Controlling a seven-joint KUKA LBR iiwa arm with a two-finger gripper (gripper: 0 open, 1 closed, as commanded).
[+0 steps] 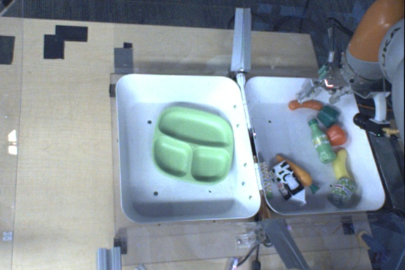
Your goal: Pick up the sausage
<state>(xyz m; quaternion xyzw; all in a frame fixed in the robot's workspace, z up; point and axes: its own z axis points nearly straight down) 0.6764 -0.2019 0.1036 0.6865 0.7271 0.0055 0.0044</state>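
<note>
The gripper (316,93) hangs just above the sausage (304,105) at the right bin's (278,136) far edge, fingers spread, nothing grasped; the lift remains undone.

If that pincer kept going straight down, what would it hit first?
Probably the small orange-red sausage lying just below the pincer in the right white bin, though depth is hard to judge.

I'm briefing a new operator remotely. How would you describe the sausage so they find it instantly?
Look in the right-hand white bin, at its far edge beside the gripper. The small orange-red sausage lies there on its side, slimmer and plainer than the teal block and green bottle nearby.
</note>
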